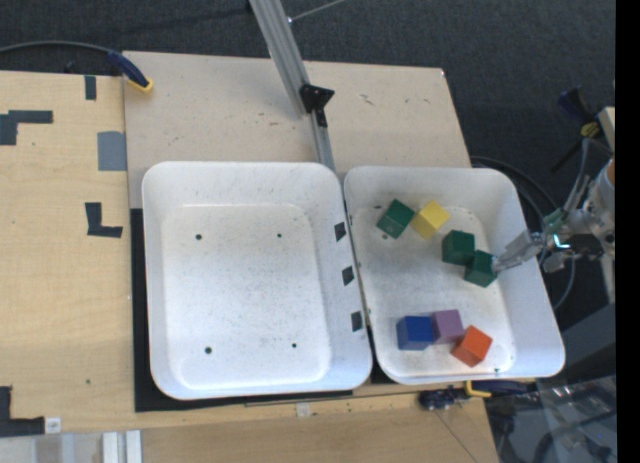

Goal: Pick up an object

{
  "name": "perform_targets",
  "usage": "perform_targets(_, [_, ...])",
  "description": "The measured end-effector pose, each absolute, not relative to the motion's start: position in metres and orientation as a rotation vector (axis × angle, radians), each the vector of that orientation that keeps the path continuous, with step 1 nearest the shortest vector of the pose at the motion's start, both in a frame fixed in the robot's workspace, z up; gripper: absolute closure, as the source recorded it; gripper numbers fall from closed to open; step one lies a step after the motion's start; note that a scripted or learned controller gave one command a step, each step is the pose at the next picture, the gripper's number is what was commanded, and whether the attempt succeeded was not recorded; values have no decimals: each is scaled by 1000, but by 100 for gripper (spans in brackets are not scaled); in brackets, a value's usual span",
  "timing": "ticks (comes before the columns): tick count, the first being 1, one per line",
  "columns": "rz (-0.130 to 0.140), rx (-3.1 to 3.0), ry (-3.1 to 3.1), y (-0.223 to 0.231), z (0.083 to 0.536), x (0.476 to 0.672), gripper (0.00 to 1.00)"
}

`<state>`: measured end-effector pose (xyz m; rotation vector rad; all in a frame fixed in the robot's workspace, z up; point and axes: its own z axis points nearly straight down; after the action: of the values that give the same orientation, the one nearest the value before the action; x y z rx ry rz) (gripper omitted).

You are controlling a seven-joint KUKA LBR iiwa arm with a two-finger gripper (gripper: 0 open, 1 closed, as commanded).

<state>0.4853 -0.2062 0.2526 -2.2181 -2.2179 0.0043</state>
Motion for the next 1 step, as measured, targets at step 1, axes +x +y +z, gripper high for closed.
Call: perform_targets(1, [1, -2219, -2222, -206, 255, 486, 0])
